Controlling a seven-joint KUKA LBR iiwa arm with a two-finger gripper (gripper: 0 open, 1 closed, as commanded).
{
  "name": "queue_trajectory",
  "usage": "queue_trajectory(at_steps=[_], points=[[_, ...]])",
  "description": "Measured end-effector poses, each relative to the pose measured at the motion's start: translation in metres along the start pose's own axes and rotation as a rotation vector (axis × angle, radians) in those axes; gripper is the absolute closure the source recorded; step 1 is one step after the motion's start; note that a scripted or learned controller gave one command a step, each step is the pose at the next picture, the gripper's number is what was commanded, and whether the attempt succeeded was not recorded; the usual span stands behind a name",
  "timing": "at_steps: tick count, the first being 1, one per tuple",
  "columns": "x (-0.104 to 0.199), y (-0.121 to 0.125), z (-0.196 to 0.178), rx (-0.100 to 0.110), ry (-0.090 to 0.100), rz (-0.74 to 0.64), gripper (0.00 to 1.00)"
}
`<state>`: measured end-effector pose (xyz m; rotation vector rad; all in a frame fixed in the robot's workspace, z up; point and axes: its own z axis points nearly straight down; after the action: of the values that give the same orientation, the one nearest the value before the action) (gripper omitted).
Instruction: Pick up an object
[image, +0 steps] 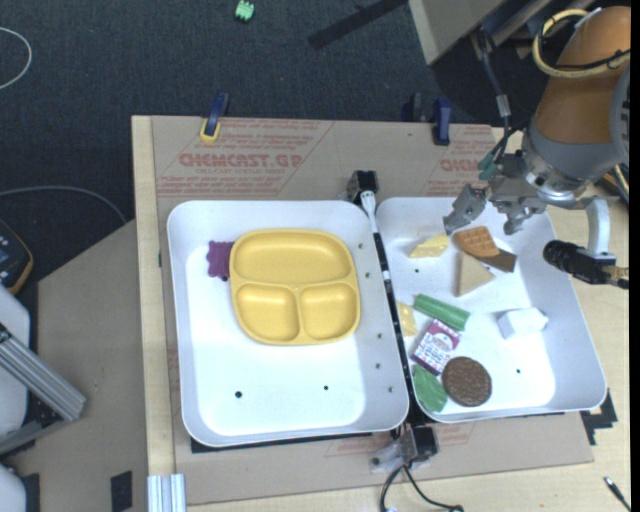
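Gripper (492, 208) hovers over the right bin's (570, 385) far end, jaws spread, holding nothing. The brown toast (478, 242) lies just below, a touch near of the fingertips, so a short straight drop should do it.

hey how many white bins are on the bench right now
2. The left bin holds a yellow tray; the right bin, touching it, holds the small items.
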<state>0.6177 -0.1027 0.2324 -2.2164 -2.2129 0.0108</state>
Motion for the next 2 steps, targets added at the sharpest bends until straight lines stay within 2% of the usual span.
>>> queue_trajectory(at_steps=[1, 2], points=[[0.0, 0.002, -0.006, -0.011, -0.001, -0.002, 0.0], [0.005, 0.002, 0.038, -0.005, -0.001, -0.002, 0.0]])
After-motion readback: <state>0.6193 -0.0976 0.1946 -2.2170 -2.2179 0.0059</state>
